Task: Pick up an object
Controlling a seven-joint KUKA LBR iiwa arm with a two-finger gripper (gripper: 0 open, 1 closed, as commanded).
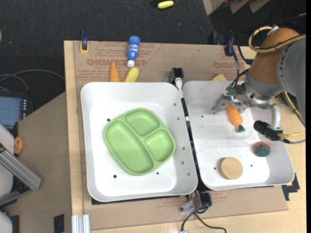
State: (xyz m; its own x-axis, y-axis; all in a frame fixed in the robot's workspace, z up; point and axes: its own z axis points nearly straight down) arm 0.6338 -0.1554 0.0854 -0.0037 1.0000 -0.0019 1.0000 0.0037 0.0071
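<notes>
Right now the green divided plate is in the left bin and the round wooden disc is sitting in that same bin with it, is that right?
Not quite. The green divided plate does lie in the left bin, but the round wooden disc lies in the right bin, near its front edge, as the camera view shows.

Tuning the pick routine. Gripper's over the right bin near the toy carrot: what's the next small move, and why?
Probably a short descent centred on the toy carrot. The gripper sits right at the carrot's upper end in the right bin, but I can't see the carrot between its fingers, so no hold is confirmed. The tan disc and small green-and-red toy lie well apart.
</notes>
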